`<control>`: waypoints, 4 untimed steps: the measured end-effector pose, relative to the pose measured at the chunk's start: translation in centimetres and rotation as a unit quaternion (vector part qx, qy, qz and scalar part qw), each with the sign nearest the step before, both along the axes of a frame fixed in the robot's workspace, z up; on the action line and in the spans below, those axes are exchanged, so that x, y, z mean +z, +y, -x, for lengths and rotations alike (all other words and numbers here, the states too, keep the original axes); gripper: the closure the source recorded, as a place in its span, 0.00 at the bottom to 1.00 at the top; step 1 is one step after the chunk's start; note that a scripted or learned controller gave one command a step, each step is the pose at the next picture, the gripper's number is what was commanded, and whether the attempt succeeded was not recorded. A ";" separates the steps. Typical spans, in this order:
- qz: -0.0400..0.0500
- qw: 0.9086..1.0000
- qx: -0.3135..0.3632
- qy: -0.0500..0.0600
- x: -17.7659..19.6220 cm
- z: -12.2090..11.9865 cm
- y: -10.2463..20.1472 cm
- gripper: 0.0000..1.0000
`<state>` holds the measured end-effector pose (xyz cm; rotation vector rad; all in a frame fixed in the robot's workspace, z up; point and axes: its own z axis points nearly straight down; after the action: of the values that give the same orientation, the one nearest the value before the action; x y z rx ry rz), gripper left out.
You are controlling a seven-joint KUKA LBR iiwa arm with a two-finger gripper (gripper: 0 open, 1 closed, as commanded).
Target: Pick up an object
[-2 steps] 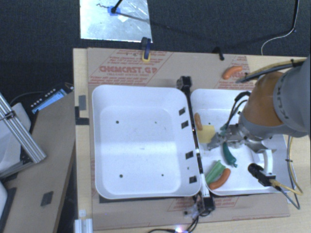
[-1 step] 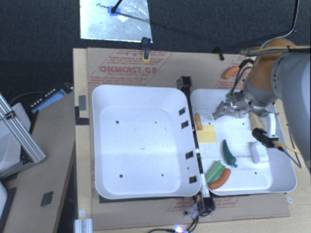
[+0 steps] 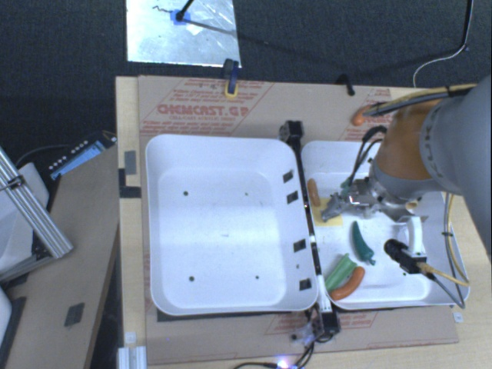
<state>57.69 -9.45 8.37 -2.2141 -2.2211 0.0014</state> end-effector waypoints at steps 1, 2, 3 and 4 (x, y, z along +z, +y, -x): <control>-0.003 1.000 -0.001 0.000 0.1 6.4 -8.6 0.00; -0.001 1.000 0.005 -0.004 0.1 1.9 0.8 0.00; 0.002 1.000 0.001 -0.005 0.2 -3.0 -0.6 0.00; 0.004 1.000 0.001 -0.006 0.2 -6.4 0.9 0.00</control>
<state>64.04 -8.52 8.60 -2.2206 -2.2329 -0.0029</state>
